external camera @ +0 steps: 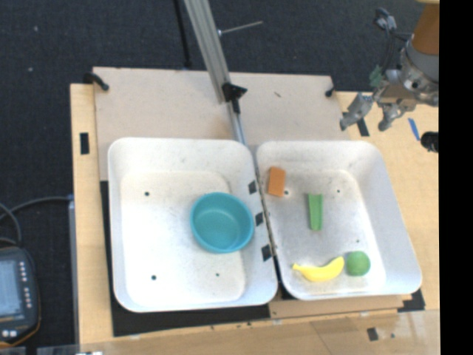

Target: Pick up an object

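Banana (319, 271) in right bin (384, 198); wooden bench (89, 198); dark carpet (74, 21).

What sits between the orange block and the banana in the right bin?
In the camera view, the green stick lies in the right bin, roughly between the orange block and the banana, slightly right of a straight line. White floor surrounds it.

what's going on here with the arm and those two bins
A robot arm is set to pick up an object, but nothing is in its grasp yet. Its gripper hangs open above the bench, just past the far right corner of the right bin. That bin holds an orange block, a green stick, a yellow banana and a green ball. The left bin holds a blue bowl.
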Tool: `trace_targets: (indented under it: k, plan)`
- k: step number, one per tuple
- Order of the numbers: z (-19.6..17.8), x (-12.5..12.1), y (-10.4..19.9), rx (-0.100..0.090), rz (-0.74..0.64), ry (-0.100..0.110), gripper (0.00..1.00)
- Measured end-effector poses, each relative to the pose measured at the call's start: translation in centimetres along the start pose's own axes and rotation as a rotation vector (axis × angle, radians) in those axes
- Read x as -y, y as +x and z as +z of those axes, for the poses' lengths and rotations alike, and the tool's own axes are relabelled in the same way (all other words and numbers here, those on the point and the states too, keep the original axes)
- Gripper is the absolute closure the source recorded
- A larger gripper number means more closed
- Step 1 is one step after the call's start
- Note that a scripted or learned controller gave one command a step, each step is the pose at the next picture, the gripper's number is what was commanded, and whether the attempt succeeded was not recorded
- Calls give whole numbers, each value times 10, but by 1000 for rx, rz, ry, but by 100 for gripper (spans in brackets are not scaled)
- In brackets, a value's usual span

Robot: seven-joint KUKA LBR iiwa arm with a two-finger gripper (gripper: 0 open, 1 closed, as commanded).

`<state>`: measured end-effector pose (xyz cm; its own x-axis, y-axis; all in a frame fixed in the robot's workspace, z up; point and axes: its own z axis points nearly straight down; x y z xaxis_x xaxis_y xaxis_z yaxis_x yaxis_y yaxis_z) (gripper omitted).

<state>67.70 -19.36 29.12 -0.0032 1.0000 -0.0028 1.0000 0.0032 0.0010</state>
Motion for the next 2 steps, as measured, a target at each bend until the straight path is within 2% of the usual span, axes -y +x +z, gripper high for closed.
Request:
trace_targets:
  k: [1,2]
  plan:
    - [0,0,0,1,0,1,0]
    - [63,-2,-1,-1,2,5,0]
